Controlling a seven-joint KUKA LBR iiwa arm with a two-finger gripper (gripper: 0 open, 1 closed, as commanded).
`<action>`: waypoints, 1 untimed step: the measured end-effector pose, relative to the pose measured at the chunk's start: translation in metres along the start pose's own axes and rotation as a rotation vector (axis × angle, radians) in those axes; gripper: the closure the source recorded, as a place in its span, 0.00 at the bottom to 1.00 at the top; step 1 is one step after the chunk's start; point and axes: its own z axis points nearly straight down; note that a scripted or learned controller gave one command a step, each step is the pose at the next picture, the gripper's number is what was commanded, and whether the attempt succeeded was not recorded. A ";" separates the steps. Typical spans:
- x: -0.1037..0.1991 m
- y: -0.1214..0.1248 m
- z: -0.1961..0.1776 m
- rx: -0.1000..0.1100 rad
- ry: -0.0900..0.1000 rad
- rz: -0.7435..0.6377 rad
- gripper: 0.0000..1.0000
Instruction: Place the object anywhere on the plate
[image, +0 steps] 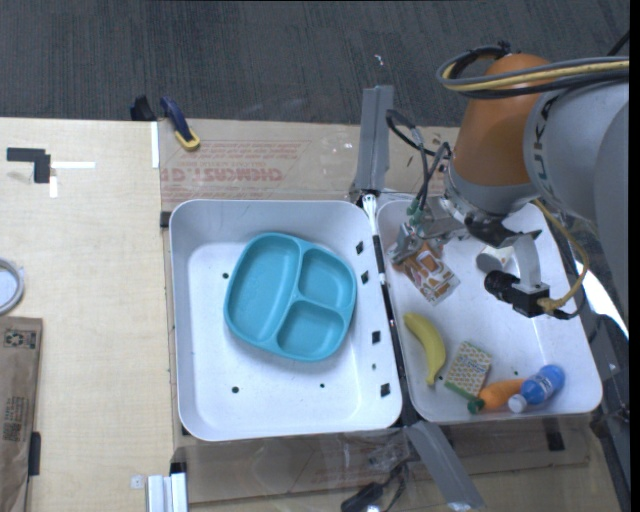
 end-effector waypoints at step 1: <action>0.000 0.000 0.000 0.000 0.000 0.000 0.00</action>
